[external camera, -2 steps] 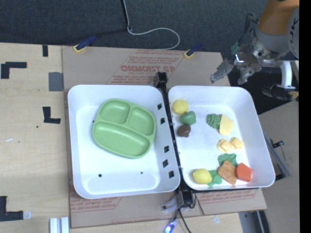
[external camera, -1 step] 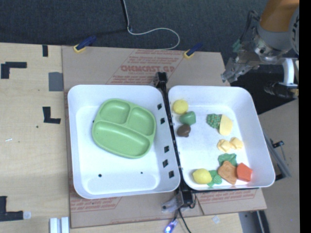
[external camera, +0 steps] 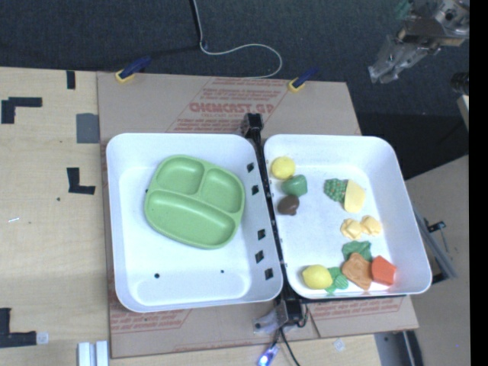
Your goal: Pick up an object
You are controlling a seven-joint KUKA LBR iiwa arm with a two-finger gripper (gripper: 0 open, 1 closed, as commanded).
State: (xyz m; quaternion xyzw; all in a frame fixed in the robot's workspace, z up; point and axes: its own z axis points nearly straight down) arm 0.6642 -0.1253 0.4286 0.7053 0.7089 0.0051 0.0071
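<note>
Toys, small and colourful, we see in the right bin; green plate in the left bin; gripper state unclear.

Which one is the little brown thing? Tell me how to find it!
Look in the right white bin, along its left wall next to the divider. Three small toys sit there in a column: a yellow ball, a green piece, then the brown piece lowest. It is the only dark brown, rounded one.

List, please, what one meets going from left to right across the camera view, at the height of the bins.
Green plate in the left bin → yellow ball → yellow wedge → red block near the right bin's corner.
</note>
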